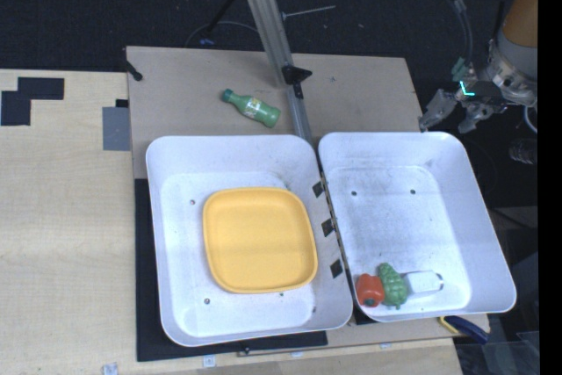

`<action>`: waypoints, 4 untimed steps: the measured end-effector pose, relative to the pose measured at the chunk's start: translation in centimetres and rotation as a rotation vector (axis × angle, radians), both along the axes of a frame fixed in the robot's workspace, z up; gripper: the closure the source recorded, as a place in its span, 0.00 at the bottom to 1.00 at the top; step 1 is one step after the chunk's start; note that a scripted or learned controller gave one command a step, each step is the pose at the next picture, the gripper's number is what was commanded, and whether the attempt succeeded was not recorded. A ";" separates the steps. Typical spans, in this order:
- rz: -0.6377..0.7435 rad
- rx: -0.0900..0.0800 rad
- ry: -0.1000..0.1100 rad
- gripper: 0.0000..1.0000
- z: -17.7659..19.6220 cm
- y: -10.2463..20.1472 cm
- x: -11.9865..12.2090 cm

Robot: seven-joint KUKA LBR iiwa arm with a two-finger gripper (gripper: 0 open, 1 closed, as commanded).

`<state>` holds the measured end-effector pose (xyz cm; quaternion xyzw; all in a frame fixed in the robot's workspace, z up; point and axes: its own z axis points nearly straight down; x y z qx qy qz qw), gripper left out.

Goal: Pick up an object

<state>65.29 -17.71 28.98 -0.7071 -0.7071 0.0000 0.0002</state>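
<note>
The claw [453, 113] hangs off the grey arm with its orange band [524, 9], just past the far rim of the right bin [486, 215], near that bin's far right corner and outside its walls. Its two fingers [435, 111] stand spread apart with nothing between them. The things that could be picked lie well away from the claw, toward the camera and slightly to its left in the view, clustered against the near wall of the right bin: a small red object [370, 290], a knobbly green object [393, 286] touching it on the side nearer the claw's line, and a white object [424, 282] just beside the green one. Far to the claw's left and nearer the camera, a square yellow plate [260, 239] lies flat in the left bin [176, 189]. About level with the claw but well off to its left, a green bottle [251, 107] lies on its side on the brown board [351, 92], outside both bins. Between bottle and claw, a slanted aluminium rail [272, 18] runs down to the seam where the two bins meet
</note>
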 end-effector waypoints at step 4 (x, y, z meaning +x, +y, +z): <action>0.001 0.001 0.004 0.00 -15.3 1.2 -0.5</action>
